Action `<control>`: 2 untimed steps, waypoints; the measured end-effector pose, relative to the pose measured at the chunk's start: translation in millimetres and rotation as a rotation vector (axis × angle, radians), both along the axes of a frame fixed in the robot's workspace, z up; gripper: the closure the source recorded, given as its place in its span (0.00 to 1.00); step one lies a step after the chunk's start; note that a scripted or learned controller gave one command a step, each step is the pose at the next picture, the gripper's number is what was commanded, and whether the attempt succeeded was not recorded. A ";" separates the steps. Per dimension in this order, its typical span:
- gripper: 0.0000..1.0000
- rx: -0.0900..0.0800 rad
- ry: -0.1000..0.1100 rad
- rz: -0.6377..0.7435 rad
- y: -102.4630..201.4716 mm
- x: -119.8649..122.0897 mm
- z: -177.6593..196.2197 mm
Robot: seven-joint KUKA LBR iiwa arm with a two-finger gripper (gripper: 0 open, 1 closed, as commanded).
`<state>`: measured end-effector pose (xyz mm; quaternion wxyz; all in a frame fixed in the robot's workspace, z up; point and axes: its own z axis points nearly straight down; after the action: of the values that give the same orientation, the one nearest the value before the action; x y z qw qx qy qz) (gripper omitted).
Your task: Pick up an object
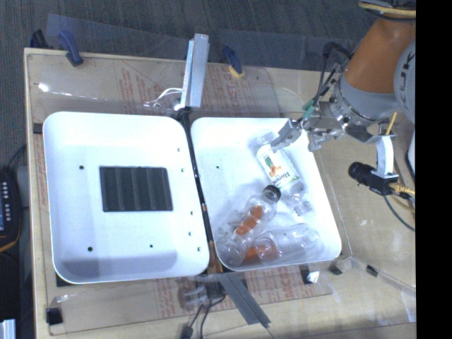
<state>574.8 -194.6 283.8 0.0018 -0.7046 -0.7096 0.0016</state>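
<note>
Overhead, a slanted view looks down on a wooden counter [78, 83] carrying two shallow white bins side by side. At left of the frame sits the left bin [70, 246], holding a dark ridged rectangular panel [135, 188] flat on its floor. At right of centre sits the right bin [219, 147], holding a loose heap of clear plastic bottles. One labelled bottle [277, 167] lies slanted in that bin's upper right part, its dark cap [272, 193] pointing down toward the heap. Lower in the bin, crumpled clear bottles [272, 240] with orange patches inside overlap one another against the lower wall. The grey arm with its orange band [378, 48] enters from the upper right of the frame, and the gripper [289, 134] hangs over the right bin's upper right corner, just above the top end of the labelled bottle. Whether the fingers are apart or together cannot be told from this angle, and nothing is visibly between them. Several risks seem likely. A descent this close to the bin wall could strike the rim. Clear, smooth, rounded plastic may squirt sideways out of a pinch taken at the bottle's end. A grab on the lower heap could snag two bottles or crush a thin one.
</note>
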 end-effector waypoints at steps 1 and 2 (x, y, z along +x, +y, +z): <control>0.00 0.000 0.001 0.073 -14.7 24.3 -72.1; 0.00 0.002 -0.001 0.261 -12.6 59.6 -177.7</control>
<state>634.4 -207.1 106.1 0.0020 -0.6064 -0.7951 0.0008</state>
